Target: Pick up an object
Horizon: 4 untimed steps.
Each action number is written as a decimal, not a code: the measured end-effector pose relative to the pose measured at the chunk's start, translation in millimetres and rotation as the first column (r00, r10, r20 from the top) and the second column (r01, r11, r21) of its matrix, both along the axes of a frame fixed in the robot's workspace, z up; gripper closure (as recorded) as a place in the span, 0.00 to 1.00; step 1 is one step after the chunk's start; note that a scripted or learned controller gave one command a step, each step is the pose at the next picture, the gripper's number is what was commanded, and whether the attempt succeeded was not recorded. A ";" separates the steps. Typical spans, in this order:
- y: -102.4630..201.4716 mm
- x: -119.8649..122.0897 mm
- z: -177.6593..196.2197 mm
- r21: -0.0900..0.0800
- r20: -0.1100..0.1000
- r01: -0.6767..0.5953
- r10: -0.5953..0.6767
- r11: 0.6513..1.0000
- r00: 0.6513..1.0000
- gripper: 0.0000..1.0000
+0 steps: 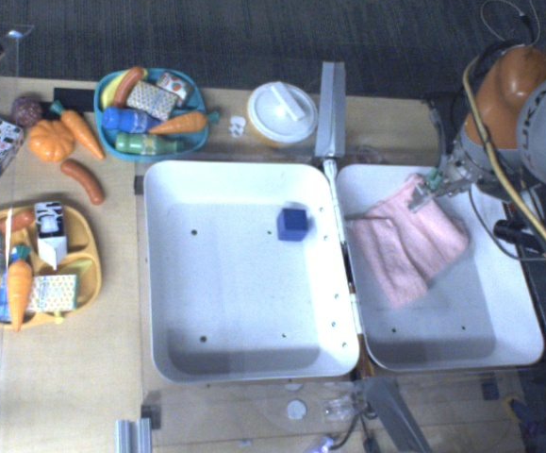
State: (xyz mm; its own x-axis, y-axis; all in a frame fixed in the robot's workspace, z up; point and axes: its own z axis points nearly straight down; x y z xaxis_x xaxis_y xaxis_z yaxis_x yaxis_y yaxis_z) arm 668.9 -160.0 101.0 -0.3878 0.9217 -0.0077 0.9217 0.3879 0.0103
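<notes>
Nearest the camera, the front rims of the two white bins are seen, the left bin (173,347) and the right bin (508,343) set side by side with a divider between them. Further in, a small blue cube (293,223) is found on the floor of the left bin, toward its back right, well apart from everything else. In the right bin a pink cloth (407,248) is spread in loose folds across the back left part of the floor, one corner drawn up toward the gripper (430,186). The gripper is placed at that raised far corner, and it appears closed on a pinch of the fabric, though the fingers are small and partly blurred. The cloth is judged to be light, soft and limp: it would be expected to drape and stretch when lifted and not to keep its shape, so a fold or a bunched corner is the best place for a hold, and a thin pinch may slip. The cube, by contrast, would be taken as stiff and light, best gripped across two flat opposite faces. Beyond the bins, a white lidded container (283,111) and a blue bowl of toy food (150,113) are seen on the bench.
</notes>
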 end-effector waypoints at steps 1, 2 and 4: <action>2.1 -1.1 -1.0 0.004 -0.007 -0.002 0.002 1.000 1.000 0.00; 66.4 -47.2 -11.5 0.002 0.000 -0.139 0.139 0.990 0.990 0.00; 67.0 -44.2 1.3 0.000 0.009 -0.139 0.139 0.990 0.990 0.00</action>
State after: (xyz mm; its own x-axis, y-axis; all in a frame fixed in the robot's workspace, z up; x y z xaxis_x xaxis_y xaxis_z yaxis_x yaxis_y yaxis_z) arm 624.7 -93.0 102.3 -0.5119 0.8590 -0.0109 0.8588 0.5120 0.0182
